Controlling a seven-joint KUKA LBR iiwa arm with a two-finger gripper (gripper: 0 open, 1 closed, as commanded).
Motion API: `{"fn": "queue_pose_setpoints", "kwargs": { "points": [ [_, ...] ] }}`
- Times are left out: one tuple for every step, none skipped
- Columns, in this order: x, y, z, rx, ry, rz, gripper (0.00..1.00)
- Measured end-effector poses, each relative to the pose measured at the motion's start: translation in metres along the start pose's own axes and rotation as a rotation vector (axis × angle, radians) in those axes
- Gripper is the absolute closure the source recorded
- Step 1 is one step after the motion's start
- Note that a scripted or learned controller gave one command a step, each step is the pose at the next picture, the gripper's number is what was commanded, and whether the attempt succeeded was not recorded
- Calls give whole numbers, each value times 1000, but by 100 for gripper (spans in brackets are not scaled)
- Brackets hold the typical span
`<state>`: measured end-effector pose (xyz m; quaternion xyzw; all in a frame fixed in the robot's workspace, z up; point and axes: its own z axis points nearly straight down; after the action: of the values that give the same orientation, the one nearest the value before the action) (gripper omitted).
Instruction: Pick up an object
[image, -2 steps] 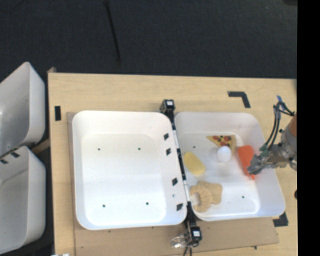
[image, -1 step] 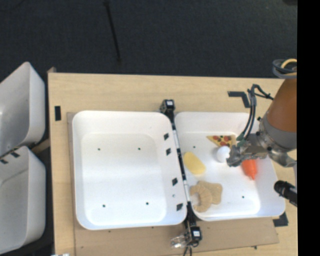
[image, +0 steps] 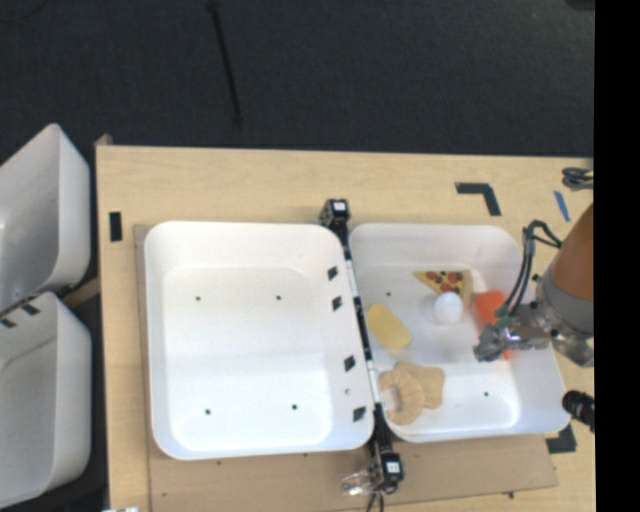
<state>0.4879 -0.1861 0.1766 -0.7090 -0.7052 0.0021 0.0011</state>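
The right bin (image: 440, 240) holds a pizza slice (image: 443, 279), a white ball (image: 447, 308), a yellow block (image: 388, 327), a tan cookie-like lump (image: 413, 388) and an orange object (image: 490, 305). My gripper (image: 497, 345) hangs low at the bin's right side, just below the orange object and close to it. The wrist covers part of the orange object, and whether anything sits between the fingers is hidden.
The left bin (image: 160, 250) lies beside the right one, joined by a black-clipped divider (image: 352, 310). White containers (image: 35, 230) stand off the bench at the far left. Black tape marks (image: 478, 195) and cables (image: 575, 178) lie at the bench's back right.
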Motion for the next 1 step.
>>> {"fn": "queue_pose_setpoints", "kwargs": {
  "points": [
    [90,10,-111,-18,2,-18,100]
  ]
}}
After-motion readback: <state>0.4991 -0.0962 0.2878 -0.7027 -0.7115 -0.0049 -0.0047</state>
